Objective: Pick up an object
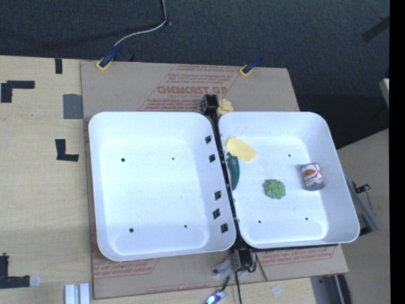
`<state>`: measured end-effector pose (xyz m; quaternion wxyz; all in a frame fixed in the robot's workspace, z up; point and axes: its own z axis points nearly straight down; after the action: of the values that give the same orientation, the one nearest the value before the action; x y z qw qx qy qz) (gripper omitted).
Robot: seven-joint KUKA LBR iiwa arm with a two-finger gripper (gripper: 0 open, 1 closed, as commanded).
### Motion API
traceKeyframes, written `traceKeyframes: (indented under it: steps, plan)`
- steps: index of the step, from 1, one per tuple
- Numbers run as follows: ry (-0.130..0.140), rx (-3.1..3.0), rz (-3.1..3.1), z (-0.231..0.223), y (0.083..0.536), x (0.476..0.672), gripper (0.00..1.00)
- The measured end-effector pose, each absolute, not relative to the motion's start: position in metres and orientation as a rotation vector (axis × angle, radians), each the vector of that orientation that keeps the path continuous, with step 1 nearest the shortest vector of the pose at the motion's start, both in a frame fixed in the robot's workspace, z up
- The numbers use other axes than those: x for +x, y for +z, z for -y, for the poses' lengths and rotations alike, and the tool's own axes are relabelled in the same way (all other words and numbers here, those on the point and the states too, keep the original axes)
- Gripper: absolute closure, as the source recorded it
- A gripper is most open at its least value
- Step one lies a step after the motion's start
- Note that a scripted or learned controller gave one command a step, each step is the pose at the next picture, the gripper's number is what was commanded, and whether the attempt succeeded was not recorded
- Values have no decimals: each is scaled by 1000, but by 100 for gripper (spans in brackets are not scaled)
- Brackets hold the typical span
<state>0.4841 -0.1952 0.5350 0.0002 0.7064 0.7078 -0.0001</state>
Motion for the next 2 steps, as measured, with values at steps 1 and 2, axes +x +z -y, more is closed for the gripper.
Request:
traceKeyframes:
  steps: [1,2]
  plan:
    - [-1,2219,-2224,177,535,484,100]
    - [-1,2219,-2223,159,535,484,100]
